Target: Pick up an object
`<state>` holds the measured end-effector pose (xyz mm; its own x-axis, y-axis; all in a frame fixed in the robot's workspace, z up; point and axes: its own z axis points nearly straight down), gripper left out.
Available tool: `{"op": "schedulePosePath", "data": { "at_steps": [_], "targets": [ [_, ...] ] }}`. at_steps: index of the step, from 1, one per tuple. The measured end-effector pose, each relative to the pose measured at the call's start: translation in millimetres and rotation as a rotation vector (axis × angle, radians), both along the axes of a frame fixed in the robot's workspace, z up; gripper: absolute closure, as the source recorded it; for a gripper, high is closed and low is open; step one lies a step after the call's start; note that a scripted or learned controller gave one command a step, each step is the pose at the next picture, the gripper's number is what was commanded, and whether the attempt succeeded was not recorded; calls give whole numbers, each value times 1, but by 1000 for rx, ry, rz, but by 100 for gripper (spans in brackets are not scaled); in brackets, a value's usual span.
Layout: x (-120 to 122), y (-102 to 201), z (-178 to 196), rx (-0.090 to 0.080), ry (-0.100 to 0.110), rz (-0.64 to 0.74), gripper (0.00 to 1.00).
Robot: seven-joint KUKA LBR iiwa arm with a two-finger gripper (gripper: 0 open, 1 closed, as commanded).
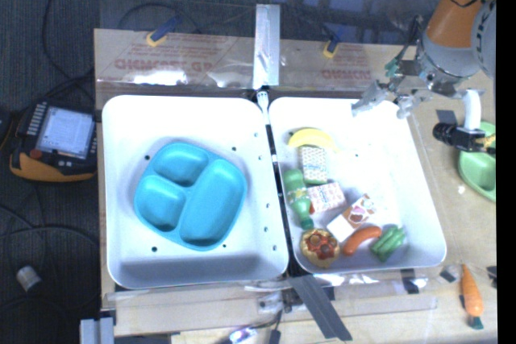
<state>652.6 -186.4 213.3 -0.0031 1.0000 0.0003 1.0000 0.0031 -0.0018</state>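
My gripper (385,99) hangs over the far right corner of the right bin (419,165), near its rim, and its two fingers are spread apart with nothing between them. My grey arm (459,28) with the orange band comes in from the upper right.

The objects to pick lie well apart from my gripper, in the near left part of the same bin. A yellow banana (309,138) is the closest to me. Below it stand two small printed boxes (315,164), then green pieces along the bin's left wall, a round toy pizza (320,246), a sausage (361,239) and a green vegetable (389,242) (what kind, I cannot tell).

The left bin (121,173) holds a blue divided tray (190,193) with three compartments.
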Motion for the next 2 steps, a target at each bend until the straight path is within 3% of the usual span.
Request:
{"op": "schedulePosePath", "data": {
  "at_steps": [1,2],
  "targets": [
    [-49,62,-34,-1,2,-33,0],
    [-52,71,-111,-1,-18,-105,0]
  ]
}}
